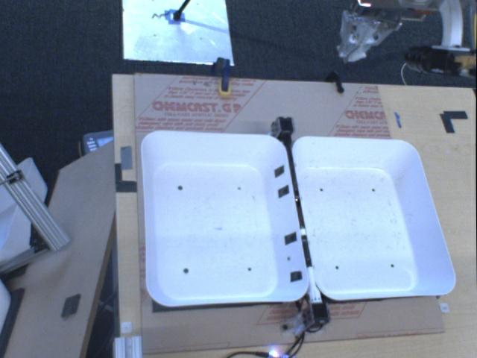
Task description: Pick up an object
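Above bench's far edge, jaws (pixel 353 47) hang beyond right bin (pixel 431 200); open/closed can't tell.

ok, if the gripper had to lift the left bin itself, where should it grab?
Probably the outer left rim of the left bin, coming straight down to straddle the thin raised wall. That side stands free; the inner side butts against the right bin, with black clips along the seam. The gripper is up past the board's far edge.
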